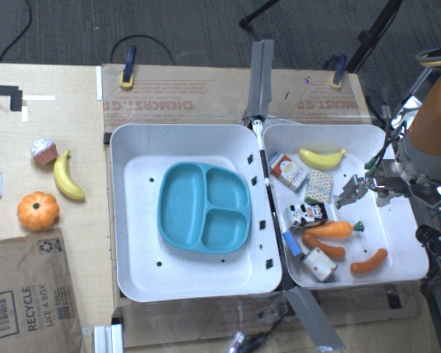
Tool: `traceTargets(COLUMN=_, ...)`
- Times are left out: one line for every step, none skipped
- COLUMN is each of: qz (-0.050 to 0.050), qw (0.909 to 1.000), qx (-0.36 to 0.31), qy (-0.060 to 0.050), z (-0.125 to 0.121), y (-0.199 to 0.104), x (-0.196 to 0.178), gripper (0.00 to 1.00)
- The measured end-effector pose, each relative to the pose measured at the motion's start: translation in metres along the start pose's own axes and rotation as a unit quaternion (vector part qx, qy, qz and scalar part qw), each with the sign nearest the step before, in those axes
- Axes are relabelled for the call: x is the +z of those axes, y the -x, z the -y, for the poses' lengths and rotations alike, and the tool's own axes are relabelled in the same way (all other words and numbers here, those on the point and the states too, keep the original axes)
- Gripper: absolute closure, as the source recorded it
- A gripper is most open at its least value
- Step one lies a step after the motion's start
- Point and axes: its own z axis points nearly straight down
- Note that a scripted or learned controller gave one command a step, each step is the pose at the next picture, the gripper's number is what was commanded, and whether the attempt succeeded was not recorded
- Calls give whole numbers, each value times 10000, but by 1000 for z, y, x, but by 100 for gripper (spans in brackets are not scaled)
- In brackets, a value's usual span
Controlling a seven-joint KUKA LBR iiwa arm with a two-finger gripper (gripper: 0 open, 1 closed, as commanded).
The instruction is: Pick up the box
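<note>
The right bin (404, 271) holds a small orange and white box (288, 171) near its far left corner. A speckled flat box (320, 187) lies just right of it, and a white box with a red end (320, 265) rests near the front wall. My gripper (350, 192) hangs over the middle of this bin, right of the speckled box and above the carrot (329, 231). It is open with nothing between its fingers. It stands well apart from the orange and white box.
Also in the right bin are a yellow banana (322, 157), a cow-patterned carton (307, 213), two orange sausages (369, 261) and a blue piece (292, 243). The left bin (132, 219) holds a blue divided plate (204, 207). A banana, pumpkin and cupcake lie on the bench at left.
</note>
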Motion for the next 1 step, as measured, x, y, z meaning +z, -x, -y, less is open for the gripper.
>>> traceTargets(qz=5, qw=9997, qx=264, qy=4, z=-85, y=-37, x=44, gripper=0)
